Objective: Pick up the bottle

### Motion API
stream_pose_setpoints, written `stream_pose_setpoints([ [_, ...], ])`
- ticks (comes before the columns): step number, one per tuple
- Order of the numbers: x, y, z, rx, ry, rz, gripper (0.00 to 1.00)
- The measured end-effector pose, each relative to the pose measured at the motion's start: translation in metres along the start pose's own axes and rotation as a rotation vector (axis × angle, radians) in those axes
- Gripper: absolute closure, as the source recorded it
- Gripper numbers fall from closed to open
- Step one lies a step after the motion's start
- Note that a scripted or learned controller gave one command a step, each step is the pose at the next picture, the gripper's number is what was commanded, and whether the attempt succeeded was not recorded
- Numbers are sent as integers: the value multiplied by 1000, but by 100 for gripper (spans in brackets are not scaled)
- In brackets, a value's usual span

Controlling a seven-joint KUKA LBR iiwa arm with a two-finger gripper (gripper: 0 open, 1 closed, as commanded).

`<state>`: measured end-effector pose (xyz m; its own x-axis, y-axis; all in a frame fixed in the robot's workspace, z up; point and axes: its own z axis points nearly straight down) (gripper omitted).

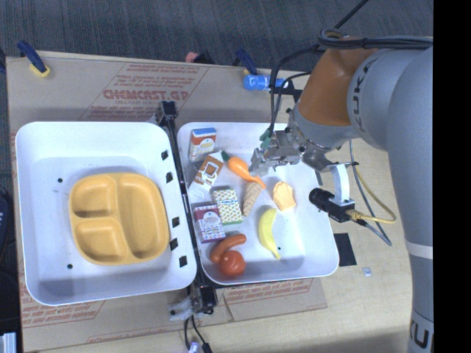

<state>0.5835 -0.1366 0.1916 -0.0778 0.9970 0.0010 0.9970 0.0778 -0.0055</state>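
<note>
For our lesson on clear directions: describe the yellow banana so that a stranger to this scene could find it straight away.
Start at the right-hand shallow white bin, the one crowded with toy food. Look toward its near right corner, below the scalloped pale orange shell-shaped piece. There lies the curved yellow plastic banana, the only long, plain yellow piece among boxes, a carrot and a red tomato.

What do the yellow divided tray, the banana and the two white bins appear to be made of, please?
Yellow divided tray: probably moulded plastic, matte, with rounded compartment edges and an even colour.
Banana: likely toy plastic; smooth and uniformly yellow, with a slight sheen.
Left bin and right bin: seemingly thin formed plastic, semi-gloss, with soft rounded corners and faint highlights.
</note>
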Motion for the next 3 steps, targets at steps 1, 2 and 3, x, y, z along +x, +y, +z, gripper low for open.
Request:
stream_pose_setpoints([
  [1,-70,-60,-16,-1,-1,-58,100],
  [2,-28,-110,3,-2,1,-180,100],
  [3,4,-107,-12,-4,-1,-192,100],
])
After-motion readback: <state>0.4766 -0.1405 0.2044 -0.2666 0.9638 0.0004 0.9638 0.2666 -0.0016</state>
